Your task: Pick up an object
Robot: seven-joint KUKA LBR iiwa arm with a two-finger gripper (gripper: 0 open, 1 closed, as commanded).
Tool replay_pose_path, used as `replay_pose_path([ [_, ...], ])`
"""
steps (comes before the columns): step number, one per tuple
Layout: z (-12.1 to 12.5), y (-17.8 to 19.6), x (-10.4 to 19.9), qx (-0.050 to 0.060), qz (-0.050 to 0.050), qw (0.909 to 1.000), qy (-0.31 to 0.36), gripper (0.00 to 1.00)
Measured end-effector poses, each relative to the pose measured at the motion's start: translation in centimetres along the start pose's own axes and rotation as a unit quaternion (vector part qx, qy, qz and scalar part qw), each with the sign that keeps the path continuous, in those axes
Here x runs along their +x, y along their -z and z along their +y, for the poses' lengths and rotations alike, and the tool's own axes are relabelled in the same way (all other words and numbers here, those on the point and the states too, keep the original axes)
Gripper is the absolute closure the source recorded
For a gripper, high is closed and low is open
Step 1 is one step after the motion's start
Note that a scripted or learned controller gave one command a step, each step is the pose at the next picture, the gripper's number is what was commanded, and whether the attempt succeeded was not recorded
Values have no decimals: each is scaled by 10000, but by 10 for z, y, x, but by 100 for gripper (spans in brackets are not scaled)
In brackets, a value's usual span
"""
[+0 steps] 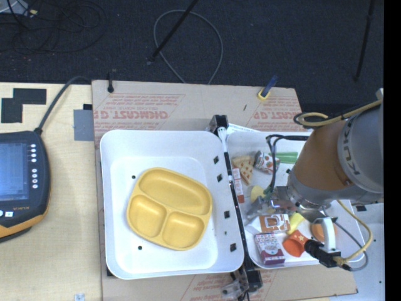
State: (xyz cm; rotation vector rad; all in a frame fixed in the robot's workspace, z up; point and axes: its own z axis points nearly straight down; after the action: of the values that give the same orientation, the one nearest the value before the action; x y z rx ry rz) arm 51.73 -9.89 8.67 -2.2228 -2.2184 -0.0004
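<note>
Objects (pixel 270 243) — partly behind arm (pixel 329 162)

Grey arm (pixel 341 162) reaches over right bin (pixel 250 256); yellow tray (pixel 169 209) fills left bin (pixel 119 162).

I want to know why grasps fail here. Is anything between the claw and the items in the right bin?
Nothing visible blocks it from above, but the arm's wrist covers the claw itself. The items, such as a red packet and an orange piece, lie crowded and touching in the right bin, so neighbours may get in the way.
</note>
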Motion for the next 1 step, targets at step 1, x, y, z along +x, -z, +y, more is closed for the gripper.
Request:
replay_pose_path([
  [1, 46, -1, -25, 21, 8, 10000, 36, 0],
])
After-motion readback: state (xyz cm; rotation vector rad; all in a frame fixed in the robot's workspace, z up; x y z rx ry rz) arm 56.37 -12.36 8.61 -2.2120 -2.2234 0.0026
